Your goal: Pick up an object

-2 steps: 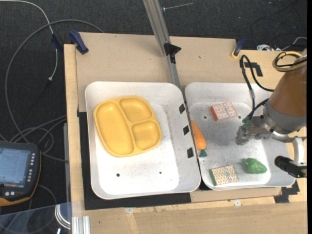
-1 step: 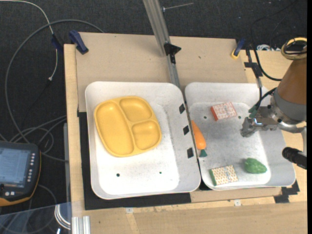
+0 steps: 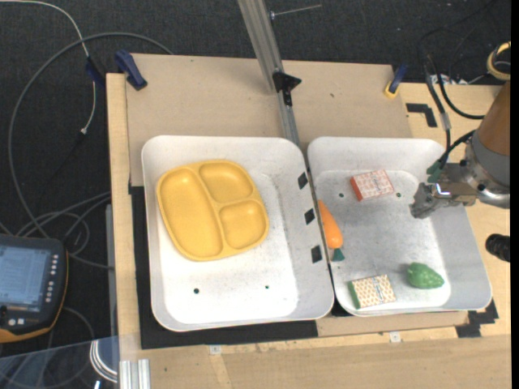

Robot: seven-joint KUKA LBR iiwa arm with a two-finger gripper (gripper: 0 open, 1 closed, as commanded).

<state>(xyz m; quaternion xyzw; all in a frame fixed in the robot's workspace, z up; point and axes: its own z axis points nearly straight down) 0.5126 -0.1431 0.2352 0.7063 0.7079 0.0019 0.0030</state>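
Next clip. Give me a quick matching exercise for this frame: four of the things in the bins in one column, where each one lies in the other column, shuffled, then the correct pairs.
Things:
1. yellow divided plate
2. carrot
3. green object
4. red patterned block

Places:
A. near right corner of the right bin
B. far part of the right bin, left of the gripper
C. in the left bin
D. along the left edge of the right bin

Pairs: 1-C, 2-D, 3-A, 4-B
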